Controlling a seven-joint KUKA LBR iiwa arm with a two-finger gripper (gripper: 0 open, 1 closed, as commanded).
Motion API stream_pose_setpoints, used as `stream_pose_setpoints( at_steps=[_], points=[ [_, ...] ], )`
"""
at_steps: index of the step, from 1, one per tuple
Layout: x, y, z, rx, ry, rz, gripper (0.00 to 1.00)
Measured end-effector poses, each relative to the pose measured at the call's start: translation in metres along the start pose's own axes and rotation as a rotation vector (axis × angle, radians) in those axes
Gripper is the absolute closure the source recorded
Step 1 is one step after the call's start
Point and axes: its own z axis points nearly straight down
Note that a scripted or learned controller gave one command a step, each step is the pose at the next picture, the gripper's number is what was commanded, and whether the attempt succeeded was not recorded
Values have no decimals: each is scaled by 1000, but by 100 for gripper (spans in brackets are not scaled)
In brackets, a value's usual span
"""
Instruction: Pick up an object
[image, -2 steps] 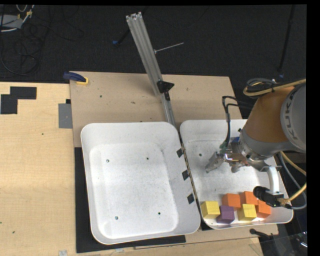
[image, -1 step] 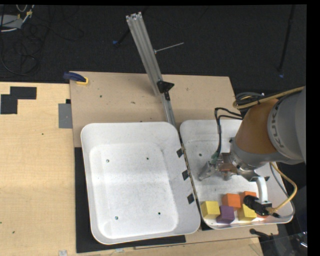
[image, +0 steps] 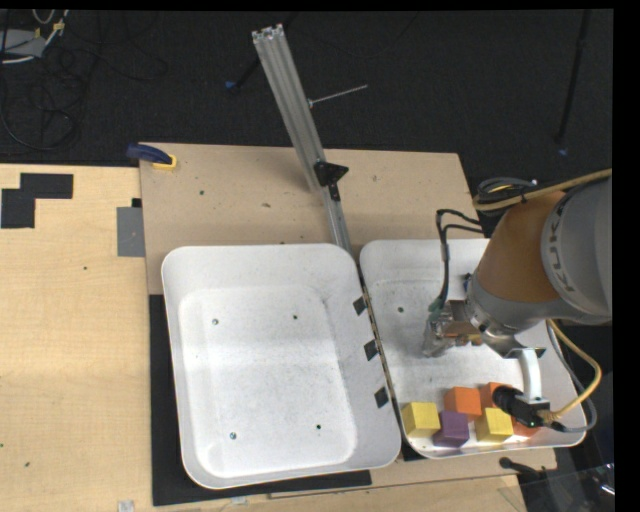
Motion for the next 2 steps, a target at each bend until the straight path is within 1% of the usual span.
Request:
stream_pose_setpoints(
  at_steps=[1, 2],
  points=[
    [3, -5, -60, -8, -1, -10, 100],
    [-4, -5, -104, -8, -2, -14, 100]
  ],
)
